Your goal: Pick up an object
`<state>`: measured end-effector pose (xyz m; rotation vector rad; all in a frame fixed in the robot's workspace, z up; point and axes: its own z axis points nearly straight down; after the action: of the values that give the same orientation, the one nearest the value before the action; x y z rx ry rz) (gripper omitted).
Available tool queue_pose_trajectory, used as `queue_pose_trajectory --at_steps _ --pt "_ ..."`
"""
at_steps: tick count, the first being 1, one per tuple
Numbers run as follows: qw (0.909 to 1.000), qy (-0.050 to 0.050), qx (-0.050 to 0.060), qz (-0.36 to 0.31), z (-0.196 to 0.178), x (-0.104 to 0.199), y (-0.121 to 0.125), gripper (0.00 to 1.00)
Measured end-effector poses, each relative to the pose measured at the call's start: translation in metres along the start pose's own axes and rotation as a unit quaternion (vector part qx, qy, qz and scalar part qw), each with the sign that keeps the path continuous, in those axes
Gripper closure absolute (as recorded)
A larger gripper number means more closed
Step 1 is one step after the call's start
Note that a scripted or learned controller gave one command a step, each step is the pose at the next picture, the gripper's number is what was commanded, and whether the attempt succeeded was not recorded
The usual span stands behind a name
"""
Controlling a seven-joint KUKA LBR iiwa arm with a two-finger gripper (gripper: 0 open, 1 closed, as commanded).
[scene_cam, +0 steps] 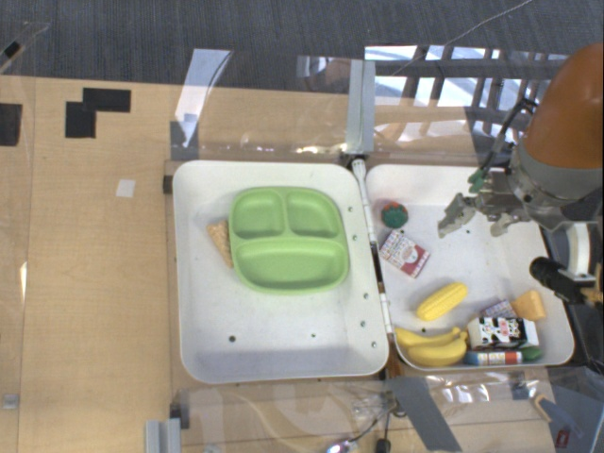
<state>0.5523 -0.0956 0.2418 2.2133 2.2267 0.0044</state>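
Observation:
My gripper (478, 217) hangs over the upper part of the right bin (429, 187), its two fingers (457, 215) spread open with nothing between them. Left of it lies a small red and green fruit (394, 215). A red and white packet (404, 254) lies below that. Lower in the bin are a yellow corn cob (442, 301), a banana (432, 345), a black and white box (497, 330), an orange-yellow block (529, 304) and a red and green marker (500, 356).
The left bin (203, 328) holds a green divided plate (288, 239) with a tan cracker-like piece (220, 242) at its left side. A raised divider (370, 253) separates the bins. The arm's orange band (571, 111) rises at the right.

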Motion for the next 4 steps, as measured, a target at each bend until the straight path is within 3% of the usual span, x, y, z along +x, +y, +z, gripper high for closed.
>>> queue_pose_trajectory --at_steps 1,2,3,4 --pt "1.0 0.0 -0.002 0.005 -0.049 -0.001 0.065 0.0" --pt "0.9998 0.0 0.0 -0.02 0.068 -0.034 0.07 0.0" --pt "0.9968 0.0 -0.001 -0.08 0.086 0.003 0.004 0.0" --pt "0.9998 0.0 -0.006 -0.02 0.15 -0.024 -0.05 0.0"
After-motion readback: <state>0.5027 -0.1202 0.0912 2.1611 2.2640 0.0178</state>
